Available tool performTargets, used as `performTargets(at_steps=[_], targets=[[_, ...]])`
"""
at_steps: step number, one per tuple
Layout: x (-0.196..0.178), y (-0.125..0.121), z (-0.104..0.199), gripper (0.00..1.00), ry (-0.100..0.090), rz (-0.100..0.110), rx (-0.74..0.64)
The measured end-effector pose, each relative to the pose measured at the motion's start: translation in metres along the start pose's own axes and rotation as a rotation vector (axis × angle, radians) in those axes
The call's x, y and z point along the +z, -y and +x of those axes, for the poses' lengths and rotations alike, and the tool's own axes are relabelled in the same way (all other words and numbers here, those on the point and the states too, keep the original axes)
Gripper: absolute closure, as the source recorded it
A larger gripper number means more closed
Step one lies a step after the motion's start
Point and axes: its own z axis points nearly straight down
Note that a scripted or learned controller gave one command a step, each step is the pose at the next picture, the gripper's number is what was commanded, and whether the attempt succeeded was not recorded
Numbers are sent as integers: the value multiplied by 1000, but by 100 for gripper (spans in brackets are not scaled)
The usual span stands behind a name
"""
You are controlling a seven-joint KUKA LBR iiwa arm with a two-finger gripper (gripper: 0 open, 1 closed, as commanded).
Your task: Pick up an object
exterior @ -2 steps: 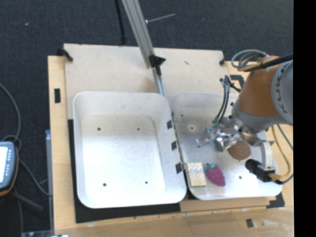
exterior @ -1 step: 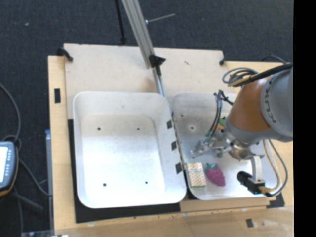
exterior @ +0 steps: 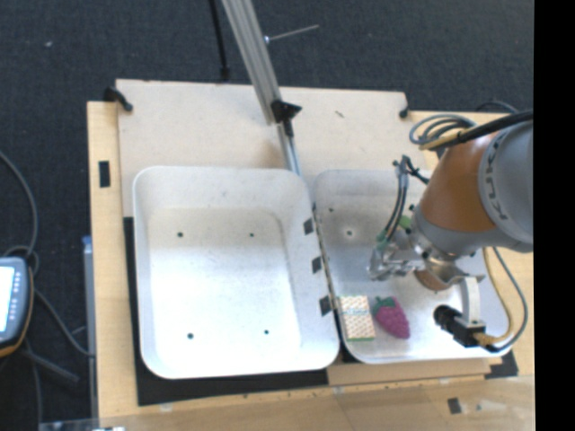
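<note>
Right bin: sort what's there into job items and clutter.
Job:
- purple toy
- patterned block
- tool, above them

Just there:
- left bin
- metal pole
- handheld unit at the left edge

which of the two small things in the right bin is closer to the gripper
The purple, bumpy, berry-like object. It lies just below the gripper, while the pale rectangular block sits farther left, by the bin's wall.

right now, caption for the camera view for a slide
Grey arm's gripper poised in right white bin above a pink knobbly fruit toy and pale patterned block.
</note>
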Motion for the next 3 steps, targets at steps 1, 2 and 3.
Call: performTargets(at_steps=[1,2,3], targets=[[-60,-9,-7,100,3,-2,-9],[-123,-10,-3,100,2,-3,-11],[-124,-11,-4,100,1,4,-13]])
